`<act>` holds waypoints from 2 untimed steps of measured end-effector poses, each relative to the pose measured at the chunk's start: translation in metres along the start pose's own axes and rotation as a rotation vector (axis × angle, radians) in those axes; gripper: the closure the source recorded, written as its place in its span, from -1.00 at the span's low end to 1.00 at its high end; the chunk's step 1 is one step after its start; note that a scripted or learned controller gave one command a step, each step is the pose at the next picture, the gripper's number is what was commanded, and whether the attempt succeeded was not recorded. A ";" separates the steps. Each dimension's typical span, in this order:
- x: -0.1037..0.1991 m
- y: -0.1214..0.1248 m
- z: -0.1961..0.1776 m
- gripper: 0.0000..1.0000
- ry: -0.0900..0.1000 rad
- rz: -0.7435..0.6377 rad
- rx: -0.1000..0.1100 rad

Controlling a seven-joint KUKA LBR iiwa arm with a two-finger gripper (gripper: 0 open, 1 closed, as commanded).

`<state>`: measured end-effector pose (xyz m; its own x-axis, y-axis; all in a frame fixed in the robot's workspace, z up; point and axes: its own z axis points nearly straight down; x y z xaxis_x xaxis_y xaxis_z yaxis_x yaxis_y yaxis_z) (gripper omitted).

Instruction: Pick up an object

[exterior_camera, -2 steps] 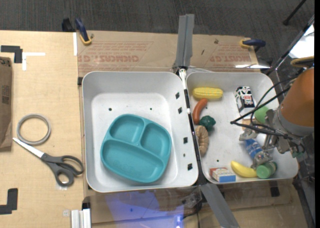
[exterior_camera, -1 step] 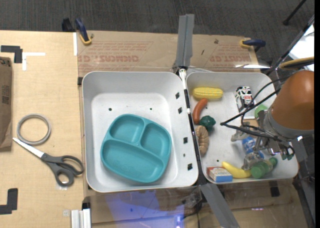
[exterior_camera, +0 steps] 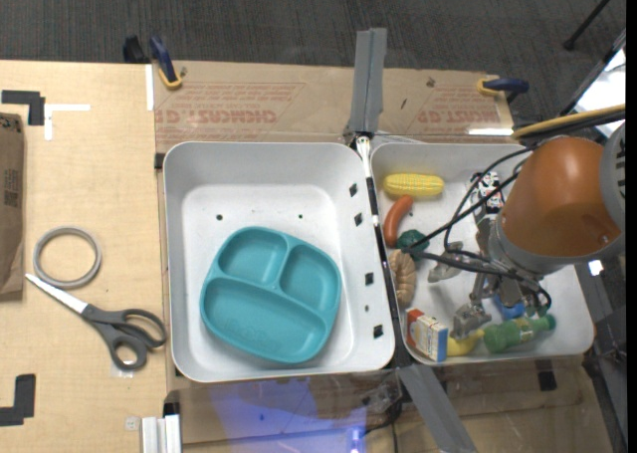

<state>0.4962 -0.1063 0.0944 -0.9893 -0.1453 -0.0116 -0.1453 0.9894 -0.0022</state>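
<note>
We take as the likely target the green bottle (exterior_camera: pixel 518 333), which lies on its side near the front wall of the right bin (exterior_camera: pixel 572 341). The gripper (exterior_camera: pixel 488 307) hangs just above and to the left of it, low over the crowded front part of this bin. Its fingers are too dark and tangled with cables for us to judge; we cannot tell if they are apart or together, and we see nothing clearly between them.

Just beside the bottle there is a yellow piece (exterior_camera: pixel 460 343) and a small carton (exterior_camera: pixel 428 335) with red and white sides. Further back lie a corn cob (exterior_camera: pixel 414 184), a red sausage (exterior_camera: pixel 398 215) and a brownish toy (exterior_camera: pixel 404 277) against the left wall. The left bin (exterior_camera: pixel 179 242) carries a teal divided plate (exterior_camera: pixel 271 294). On the bench to the left lie scissors (exterior_camera: pixel 105 322) and a tape ring (exterior_camera: pixel 67 256).

We think the main risk is the crowding: the fingers may come down on two things together, or push the bottle away against the wall so it rolls. The round bottle may also slip out when lifted.
</note>
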 end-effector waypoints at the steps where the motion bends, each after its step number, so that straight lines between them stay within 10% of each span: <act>1: -0.051 0.005 0.003 -1.00 0.009 0.165 -0.001; 2: -0.107 -0.008 0.003 -1.00 0.007 0.127 0.000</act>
<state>0.6028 -0.0989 0.0930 -0.9998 -0.0188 -0.0050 -0.0188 0.9998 -0.0008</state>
